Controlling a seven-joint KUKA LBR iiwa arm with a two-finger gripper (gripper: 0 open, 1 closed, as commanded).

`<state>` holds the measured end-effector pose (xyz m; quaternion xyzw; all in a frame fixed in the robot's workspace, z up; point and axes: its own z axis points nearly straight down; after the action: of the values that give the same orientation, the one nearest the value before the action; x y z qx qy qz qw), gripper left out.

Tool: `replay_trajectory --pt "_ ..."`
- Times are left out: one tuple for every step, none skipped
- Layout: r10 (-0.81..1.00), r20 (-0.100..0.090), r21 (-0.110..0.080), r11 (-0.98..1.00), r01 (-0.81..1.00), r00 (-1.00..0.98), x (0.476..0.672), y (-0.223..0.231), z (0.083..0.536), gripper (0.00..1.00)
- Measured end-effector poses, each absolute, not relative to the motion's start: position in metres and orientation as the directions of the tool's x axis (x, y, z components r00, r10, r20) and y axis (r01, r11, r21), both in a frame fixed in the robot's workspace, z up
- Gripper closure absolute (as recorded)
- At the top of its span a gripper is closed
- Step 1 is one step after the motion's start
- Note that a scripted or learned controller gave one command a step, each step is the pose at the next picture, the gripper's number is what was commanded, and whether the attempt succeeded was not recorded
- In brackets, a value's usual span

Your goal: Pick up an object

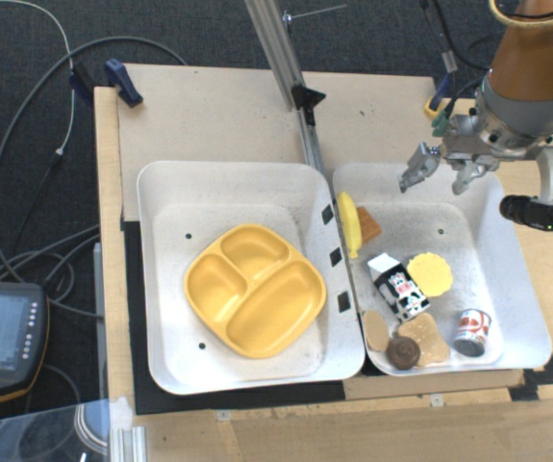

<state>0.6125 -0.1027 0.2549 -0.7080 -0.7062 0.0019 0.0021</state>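
From my seat I see the arm (531, 56) reaching in from the right, its hand (441, 173) hanging over the far rim of the right bin (531, 306). Its two fingers (416, 171) are spread apart with nothing between them, so the hand is open and carries no object. Everything I could pick lies lower in that same bin, well apart from the hand. Against the bin's left wall I see a yellow banana (349, 224) lying lengthwise, with a small orange-brown piece (368, 227) touching its right side. Nearer the middle sits a black and white carton (398, 285), tilted, and just beside it on the right a round yellow piece with a wavy edge (431, 274). Along the near edge I make out a tan flat piece (431, 340) with a dark brown round thing (403, 353) resting on its left corner, and a small pale piece (377, 332) just to the left of those. A red and white can (471, 331) lies on its side toward the near right corner. The left bin (161, 258) holds a yellow divided plate (255, 290) with three compartments, sitting flat about the middle. Both bins rest on the pale wooden worktop (209, 114), and a metal rail (276, 41) runs down from the far side to the seam between them.
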Motion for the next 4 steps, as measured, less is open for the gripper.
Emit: replay_trajectory --pt "1.0 0.001 -0.011 -0.008 1.0 0.008 0.548 -0.197 0.13 0.0" --pt "1.0 0.004 -0.004 0.003 1.0 -0.003 0.542 -0.153 0.124 0.0" --pt "1.0 0.002 0.001 0.0 1.0 0.0 0.543 -0.155 0.136 1.0" --pt "1.0 -0.001 0.004 0.002 1.0 -0.002 0.569 -0.163 0.143 1.0"
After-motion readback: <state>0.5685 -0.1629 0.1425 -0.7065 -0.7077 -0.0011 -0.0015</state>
